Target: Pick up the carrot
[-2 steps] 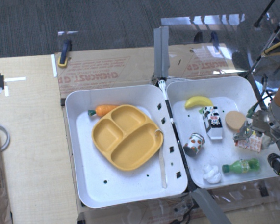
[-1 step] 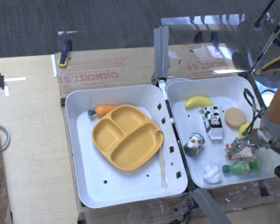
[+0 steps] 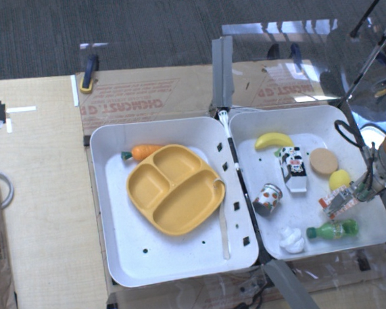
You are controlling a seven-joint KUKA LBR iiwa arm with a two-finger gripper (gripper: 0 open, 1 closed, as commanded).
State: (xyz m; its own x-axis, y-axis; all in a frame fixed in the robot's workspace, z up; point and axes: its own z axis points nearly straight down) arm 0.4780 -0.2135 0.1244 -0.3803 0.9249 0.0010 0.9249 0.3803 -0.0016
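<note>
The carrot [image 3: 145, 150], orange with a green top, lies in the left bin [image 3: 110, 213] near its back left corner. It touches the back rim of the yellow divided plate [image 3: 174, 188]. My gripper [image 3: 365, 188] hangs low over the right side of the right bin [image 3: 312, 122], far from the carrot. It sits just beside a red and white packet [image 3: 337, 202] and under the lemon [image 3: 339, 179].
A pale utensil [image 3: 222, 219] lies along the plate's right side. The right bin holds a banana [image 3: 273, 140], a cow-patterned carton [image 3: 293, 168], a tan disc [image 3: 324, 161], a round can [image 3: 268, 199], a white lump [image 3: 291, 240] and a green bottle [image 3: 332, 230].
</note>
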